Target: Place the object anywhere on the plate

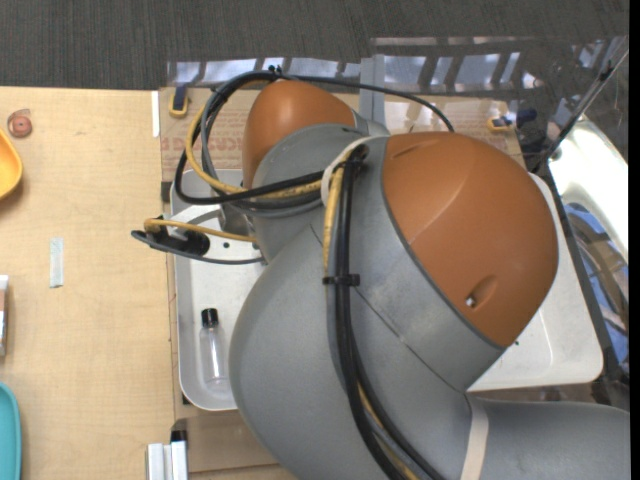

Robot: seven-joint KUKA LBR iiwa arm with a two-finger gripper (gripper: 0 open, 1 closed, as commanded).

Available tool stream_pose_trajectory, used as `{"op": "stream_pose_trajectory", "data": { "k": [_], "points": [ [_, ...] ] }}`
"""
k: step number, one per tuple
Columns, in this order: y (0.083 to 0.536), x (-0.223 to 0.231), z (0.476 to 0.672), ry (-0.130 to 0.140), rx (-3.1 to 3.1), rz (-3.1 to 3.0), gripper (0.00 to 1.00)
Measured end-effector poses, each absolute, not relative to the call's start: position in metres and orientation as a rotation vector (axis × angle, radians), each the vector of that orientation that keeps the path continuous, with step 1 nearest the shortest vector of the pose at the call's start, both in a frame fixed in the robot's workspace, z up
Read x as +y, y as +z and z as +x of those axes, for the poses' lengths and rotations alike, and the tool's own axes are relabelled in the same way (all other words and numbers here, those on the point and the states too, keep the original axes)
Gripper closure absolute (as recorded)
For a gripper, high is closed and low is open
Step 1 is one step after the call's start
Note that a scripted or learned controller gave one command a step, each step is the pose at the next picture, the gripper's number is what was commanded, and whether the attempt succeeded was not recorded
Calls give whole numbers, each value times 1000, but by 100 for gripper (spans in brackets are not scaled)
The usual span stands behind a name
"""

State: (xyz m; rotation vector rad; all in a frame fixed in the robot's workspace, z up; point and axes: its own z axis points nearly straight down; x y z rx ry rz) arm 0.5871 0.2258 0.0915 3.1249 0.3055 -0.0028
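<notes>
Arm (400, 298) covers both bins; small bottle (211, 346) lies in left bin (190, 368); claw state unclear.

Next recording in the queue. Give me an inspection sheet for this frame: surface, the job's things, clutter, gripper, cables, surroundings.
Surface: wooden bench; the arm covers most of the two white bins.
Job's things: a small clear bottle with a dark cap lies in the left bin; plate: nothing seen.
Clutter: a yellow object and a teal object at the left edge of the bench.
Gripper: hidden under the arm; state cannot be told.
Cables: black and yellow cables loop along the arm and over the left bin.
Surroundings: dark floor behind the bench.
</notes>
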Motion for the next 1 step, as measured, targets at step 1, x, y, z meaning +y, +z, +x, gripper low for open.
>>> {"op": "stream_pose_trajectory", "data": {
  "k": [1],
  "points": [
    [101,222,588,-4,295,3124,100]
  ]
}}
